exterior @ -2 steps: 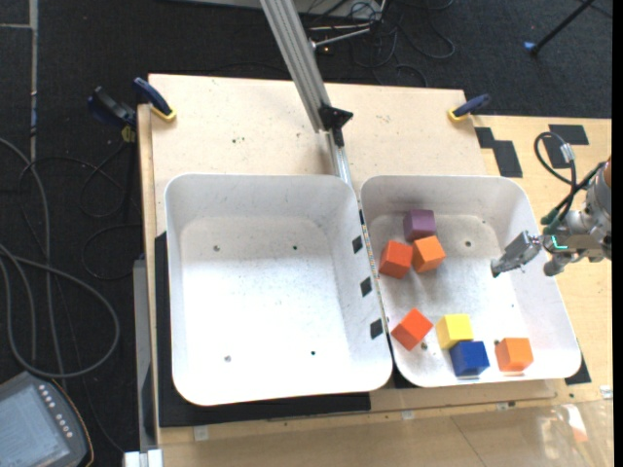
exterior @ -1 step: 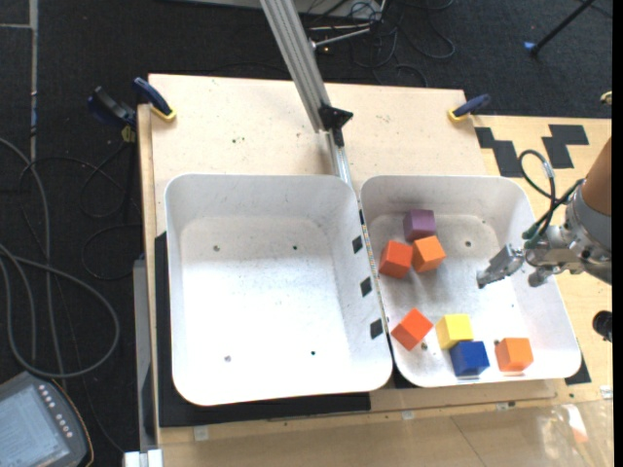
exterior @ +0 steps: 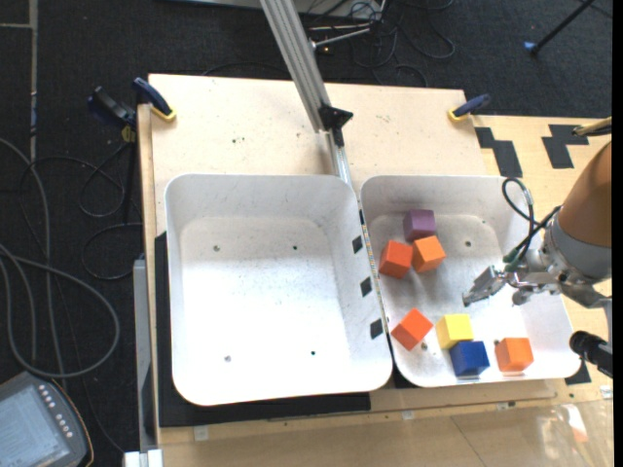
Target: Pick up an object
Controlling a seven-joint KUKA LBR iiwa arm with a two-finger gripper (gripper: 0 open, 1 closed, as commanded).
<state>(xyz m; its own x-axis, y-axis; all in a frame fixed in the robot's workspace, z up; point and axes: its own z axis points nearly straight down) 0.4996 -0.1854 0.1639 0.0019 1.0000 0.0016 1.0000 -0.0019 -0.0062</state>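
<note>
**Gripper hovers over right bin of cubes**

Your camera view looks down on two shallow white plastic bins. The right bin [exterior: 487, 197] holds seven small cubes. At its 3 o'clock side the two-finger metal gripper [exterior: 498, 286] hangs, fingers spread apart and holding nothing. The small yellow cube [exterior: 454, 330] sits at the gripper's 7 o'clock, near but apart.
</note>
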